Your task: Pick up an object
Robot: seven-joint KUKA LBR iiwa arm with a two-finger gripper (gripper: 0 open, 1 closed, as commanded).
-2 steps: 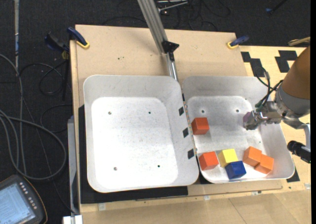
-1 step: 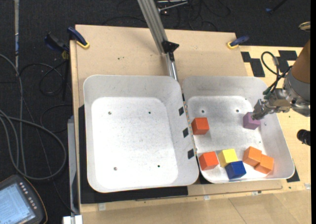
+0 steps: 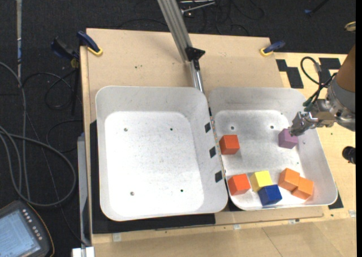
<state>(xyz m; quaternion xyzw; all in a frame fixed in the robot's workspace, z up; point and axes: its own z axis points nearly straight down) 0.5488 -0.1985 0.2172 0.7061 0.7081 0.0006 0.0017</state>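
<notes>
Much of the grey arm (image 3: 346, 89) is cut off at the right edge, and its gripper (image 3: 300, 125) is small and dim against the right bin's far wall; it sits directly above and against a purple block (image 3: 288, 138), but whether the fingers are parted or closed on it cannot be made out. The purple block rests on the floor of the right bin (image 3: 254, 117), near its right wall. Both bins are shallow white trays with rounded corners and speckled, scuffed floors; the left bin (image 3: 150, 148) shows a few dark dots. Elsewhere in the right bin lie matte cubes: an orange block (image 3: 229, 144) near the left wall, and along the near wall an orange-red block (image 3: 239, 183), a yellow block (image 3: 261, 179) touching a blue block (image 3: 270, 194), and two orange blocks (image 3: 296, 182) leaning together. The bins rest on a pale wooden tabletop (image 3: 141, 58); a slanted metal pole (image 3: 172, 15) crosses above it, and black cables (image 3: 34, 137) trail over the dark floor.
</notes>
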